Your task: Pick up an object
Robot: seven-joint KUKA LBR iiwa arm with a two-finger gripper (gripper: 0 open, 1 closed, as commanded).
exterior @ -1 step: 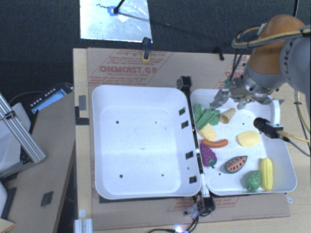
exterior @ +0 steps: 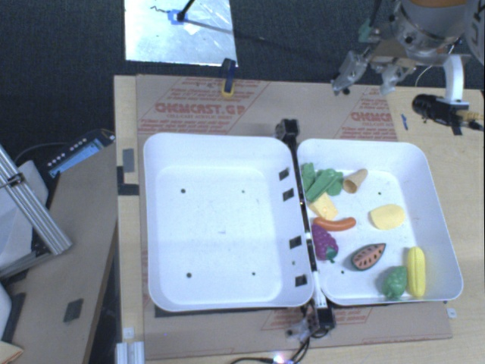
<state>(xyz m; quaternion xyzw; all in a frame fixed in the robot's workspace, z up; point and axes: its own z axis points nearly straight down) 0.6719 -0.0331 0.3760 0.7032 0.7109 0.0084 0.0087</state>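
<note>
Toward the right bin's (exterior: 436, 203) near right corner: corn cob (exterior: 415, 271) lying beside broccoli (exterior: 394, 282), long axis running near-to-far. Likely being light, stiff, smooth plastic; gripping across the middle advised. Gripper (exterior: 367, 73) hovering beyond the bin's far edge, fingers parted, gripping nothing.
</note>
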